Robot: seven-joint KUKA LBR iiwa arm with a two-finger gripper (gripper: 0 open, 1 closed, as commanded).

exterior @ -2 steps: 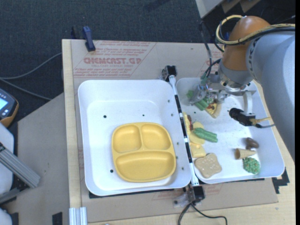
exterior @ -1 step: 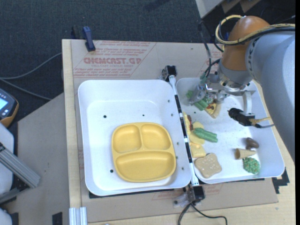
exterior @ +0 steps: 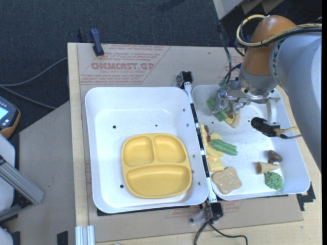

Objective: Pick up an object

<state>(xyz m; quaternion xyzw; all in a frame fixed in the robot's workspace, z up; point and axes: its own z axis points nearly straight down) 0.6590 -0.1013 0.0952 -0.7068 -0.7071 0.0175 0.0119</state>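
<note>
Camera view:
Gripper: the gripper point(exterior: 225, 108) is low over the far left corner of the right bin point(exterior: 246, 146), with the arm reaching in from the right. I cannot tell whether it is wide, narrow or holding anything, because its tip blends into the clutter under it.
Green piece: the green piece point(exterior: 214, 104) is at the gripper's tip, on its left side. I cannot tell whether it is touching or gripped.
Tan piece: the tan piece point(exterior: 233, 120) is just beside the tip, on the near side.
Pod: the green pod point(exterior: 224, 147) lies on the bin floor nearer the viewer than the gripper and apart from it. Its long axis runs left to right, dipping a little to the right.
Other things: the bread point(exterior: 227, 180), broccoli point(exterior: 274, 180) and cone point(exterior: 265, 167) sit along the near side, well apart from the gripper.
Left bin: the left bin point(exterior: 104, 111) bears a yellow plate point(exterior: 155, 166), across the divider from the gripper.
Deciding relation: the green piece is likely the target, being closest. It sits to the tip's left, so a small shift that way should centre it before closing.
Writing: "CHEMCAST GP" is printed in red on the brown board point(exterior: 122, 65) behind the bins. The smaller lines are too fine to read.
</note>
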